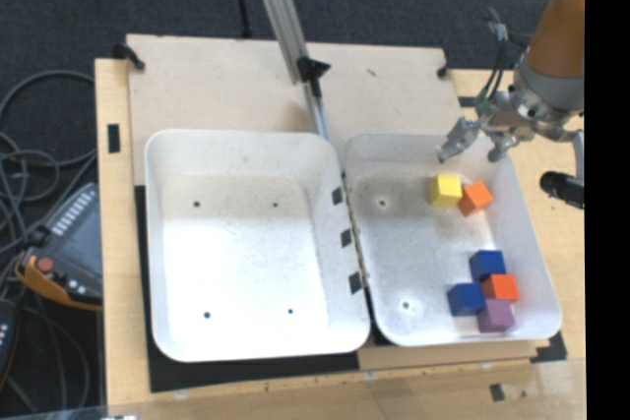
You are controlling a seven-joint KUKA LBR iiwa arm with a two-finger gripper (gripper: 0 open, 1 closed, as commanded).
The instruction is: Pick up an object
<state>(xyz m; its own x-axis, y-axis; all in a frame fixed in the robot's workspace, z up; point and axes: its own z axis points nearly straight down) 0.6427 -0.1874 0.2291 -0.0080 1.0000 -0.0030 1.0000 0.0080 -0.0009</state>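
My gripper [477, 145] hangs over the far edge of the right bin [413, 211], its two fingers spread apart with nothing between them. Just in front of it and below lie a yellow cube [446, 189] and an orange cube [476, 197], touching each other. Near the bin's front right corner sits a cluster: a blue cube [486, 264], another blue cube [465, 298], a small orange cube [505, 286] and a purple cube [495, 315].
The left bin [246, 241] adjoins the right one along a seam with black clips. A slanted aluminium post [281, 5] rises behind the bins. Cables and a pendant [54, 251] lie off the bench to the left.
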